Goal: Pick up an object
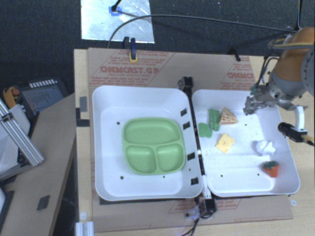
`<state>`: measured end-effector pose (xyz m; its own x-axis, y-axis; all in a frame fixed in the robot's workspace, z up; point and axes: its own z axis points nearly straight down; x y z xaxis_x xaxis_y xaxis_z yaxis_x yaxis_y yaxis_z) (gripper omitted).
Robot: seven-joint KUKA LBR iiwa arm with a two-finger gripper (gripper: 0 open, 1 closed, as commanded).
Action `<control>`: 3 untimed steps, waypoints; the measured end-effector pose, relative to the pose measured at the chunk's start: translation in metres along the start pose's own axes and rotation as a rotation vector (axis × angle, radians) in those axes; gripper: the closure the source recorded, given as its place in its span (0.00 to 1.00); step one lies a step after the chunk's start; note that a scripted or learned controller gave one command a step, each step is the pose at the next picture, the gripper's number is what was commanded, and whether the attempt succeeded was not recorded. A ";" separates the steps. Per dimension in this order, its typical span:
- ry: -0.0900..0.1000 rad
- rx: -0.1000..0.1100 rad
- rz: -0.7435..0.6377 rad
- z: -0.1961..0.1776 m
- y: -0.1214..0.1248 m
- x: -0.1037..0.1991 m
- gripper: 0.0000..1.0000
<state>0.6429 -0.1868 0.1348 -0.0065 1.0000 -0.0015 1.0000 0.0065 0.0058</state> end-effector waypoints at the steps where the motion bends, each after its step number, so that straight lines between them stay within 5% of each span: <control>1: 0.001 0.000 0.001 -0.053 -0.002 0.009 1.00; 2: 0.000 -0.001 0.001 -0.100 0.000 0.009 1.00; 3: 0.003 0.003 -0.003 -0.090 0.005 0.067 1.00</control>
<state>0.6474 -0.1200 0.2249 -0.0097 1.0000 0.0013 0.9999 0.0097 0.0024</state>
